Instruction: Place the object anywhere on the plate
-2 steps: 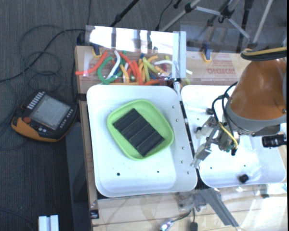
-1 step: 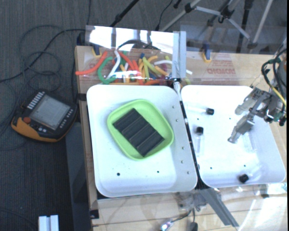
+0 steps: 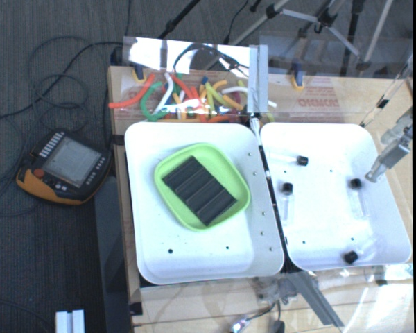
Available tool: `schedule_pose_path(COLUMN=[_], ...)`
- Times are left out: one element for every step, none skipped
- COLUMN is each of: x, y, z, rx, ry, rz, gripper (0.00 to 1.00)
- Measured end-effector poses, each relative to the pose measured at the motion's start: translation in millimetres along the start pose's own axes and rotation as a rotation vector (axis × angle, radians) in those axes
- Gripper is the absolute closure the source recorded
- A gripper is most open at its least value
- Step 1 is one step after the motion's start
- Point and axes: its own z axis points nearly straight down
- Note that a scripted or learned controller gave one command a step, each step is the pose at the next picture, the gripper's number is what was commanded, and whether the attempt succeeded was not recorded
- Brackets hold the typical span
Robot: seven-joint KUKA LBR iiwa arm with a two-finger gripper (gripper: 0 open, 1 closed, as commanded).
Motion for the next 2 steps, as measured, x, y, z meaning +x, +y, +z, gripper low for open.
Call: schedule_pose_path(x=[20.6, 35.7], y=[26.3, 44.9], z=[0.3, 0.6], rx=[0.000, 0.001], ry=[0.002, 0.004], rz=[0.186, 0.367], gripper=[0.00, 0.00])
